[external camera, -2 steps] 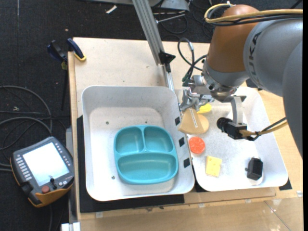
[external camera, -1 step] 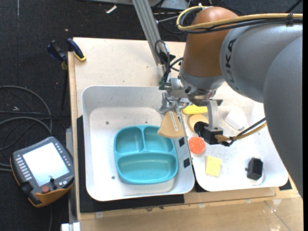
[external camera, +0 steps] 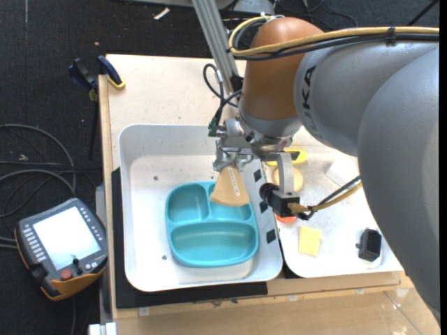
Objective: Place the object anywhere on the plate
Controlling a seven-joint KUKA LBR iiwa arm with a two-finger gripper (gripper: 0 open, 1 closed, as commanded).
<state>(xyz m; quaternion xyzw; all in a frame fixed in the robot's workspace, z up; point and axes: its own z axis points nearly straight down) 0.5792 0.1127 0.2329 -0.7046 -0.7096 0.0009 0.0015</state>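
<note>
A teal divided plate point(external camera: 209, 227) lies in the left white bin point(external camera: 140, 187). My gripper point(external camera: 230, 165) hangs over the plate's upper right corner, shut on a tan wedge-shaped object point(external camera: 230, 188). The wedge dangles just above the plate's rim, its wide end pointing down. The arm's orange band and grey body cover much of the right bin.
In the right bin point(external camera: 335, 257) lie a yellow square block point(external camera: 309, 241), a black object point(external camera: 369, 243), a pale round item point(external camera: 290, 180) and something red-orange point(external camera: 284, 217) near the divider. A teach pendant point(external camera: 61, 246) sits off the bench at the left.
</note>
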